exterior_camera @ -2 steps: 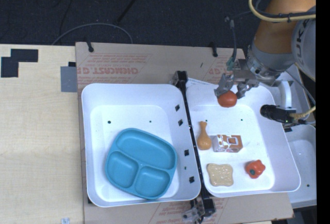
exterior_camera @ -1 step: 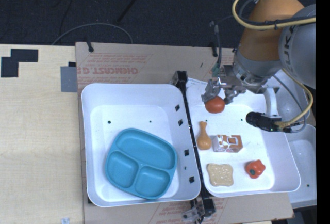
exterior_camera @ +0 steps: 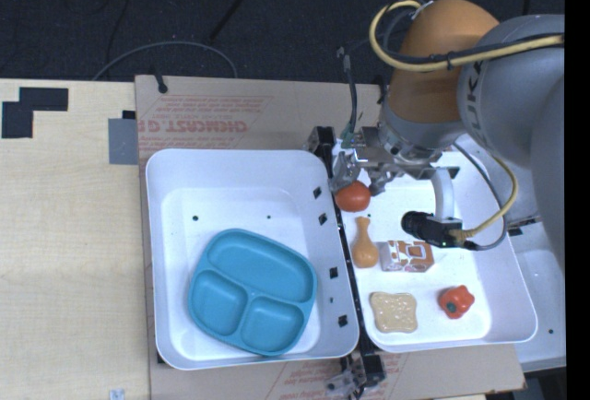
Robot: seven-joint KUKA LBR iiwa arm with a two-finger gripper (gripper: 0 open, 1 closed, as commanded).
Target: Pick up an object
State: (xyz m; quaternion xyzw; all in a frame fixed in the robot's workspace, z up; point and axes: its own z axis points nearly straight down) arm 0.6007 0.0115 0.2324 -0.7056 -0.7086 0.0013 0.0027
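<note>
Camera view looks down on your bench: a pale wood-toned top (exterior_camera: 64, 232) at the left with black and grey patches near its far edge, dark floor beyond with loose cables trailing across it. Brown cardboard sheet (exterior_camera: 240, 112) lies under the two white bins; red lettering runs across it upside down and mirrored from this angle, too broken for you to read. Left bin (exterior_camera: 175, 177) carries a blue divided plate (exterior_camera: 251, 291), three compartments, tilted toward the near right corner. Right bin (exterior_camera: 516, 315) holds the small items: an orange-red round tomato-like piece (exterior_camera: 352, 197) at the far left, hard against the divider; a tan gourd-shaped piece (exterior_camera: 365, 246) just beside and below it; a small brown-and-white packet (exterior_camera: 407, 255) next to that, print illegible; a beige toast slice (exterior_camera: 394, 311) near the front wall; a red pepper (exterior_camera: 456, 300) to its right. Your arm (exterior_camera: 516, 94) comes in from the right, orange band over the wrist. Gripper (exterior_camera: 355, 170) sits directly above the round piece, touching or nearly so; you cannot tell whether it has closed on anything.
</note>
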